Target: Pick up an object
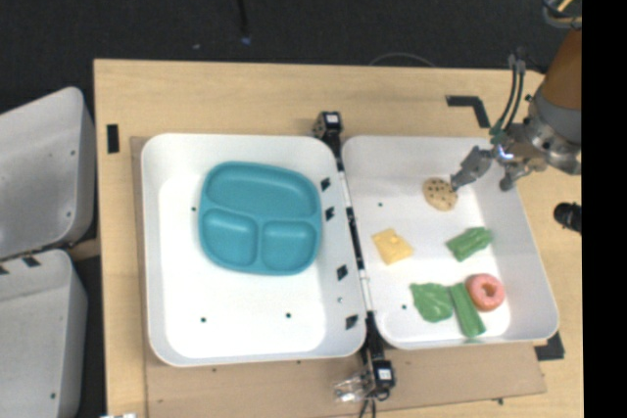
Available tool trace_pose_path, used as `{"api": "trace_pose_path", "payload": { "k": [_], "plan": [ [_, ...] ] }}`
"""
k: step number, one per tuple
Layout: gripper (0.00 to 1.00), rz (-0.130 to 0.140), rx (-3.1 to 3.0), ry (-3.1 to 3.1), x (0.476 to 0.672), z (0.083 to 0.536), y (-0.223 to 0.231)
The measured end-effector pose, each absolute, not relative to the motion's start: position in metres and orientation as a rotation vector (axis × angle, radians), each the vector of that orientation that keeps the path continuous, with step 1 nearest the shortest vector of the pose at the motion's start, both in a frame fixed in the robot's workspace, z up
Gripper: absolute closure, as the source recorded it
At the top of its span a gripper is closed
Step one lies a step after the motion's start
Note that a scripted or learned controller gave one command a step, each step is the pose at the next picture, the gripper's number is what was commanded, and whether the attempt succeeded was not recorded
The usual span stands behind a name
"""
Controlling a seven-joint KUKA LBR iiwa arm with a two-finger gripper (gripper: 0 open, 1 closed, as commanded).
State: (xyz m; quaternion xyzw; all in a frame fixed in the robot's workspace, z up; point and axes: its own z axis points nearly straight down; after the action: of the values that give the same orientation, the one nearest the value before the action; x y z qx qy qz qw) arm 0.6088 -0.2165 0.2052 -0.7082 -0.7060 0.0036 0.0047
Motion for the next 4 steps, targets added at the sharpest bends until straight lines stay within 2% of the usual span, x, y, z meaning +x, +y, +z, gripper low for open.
{"api": "trace_pose_path", "payload": {
  "k": [1, 2, 3, 4],
  "plan": [
    [0.0, 0.0, -2.222, -2.224, 0.612, 0.213, -0.216],
    [0.0, 0.004, -2.218, -2.225, 0.615, 0.171, -0.214],
    [0.0, 0.004, -2.221, -2.22, 0.608, 0.112, -0.21],
    [0.0, 0.003, -2.225, -2.221, 0.608, 0.101, -0.211]
  ]
}}
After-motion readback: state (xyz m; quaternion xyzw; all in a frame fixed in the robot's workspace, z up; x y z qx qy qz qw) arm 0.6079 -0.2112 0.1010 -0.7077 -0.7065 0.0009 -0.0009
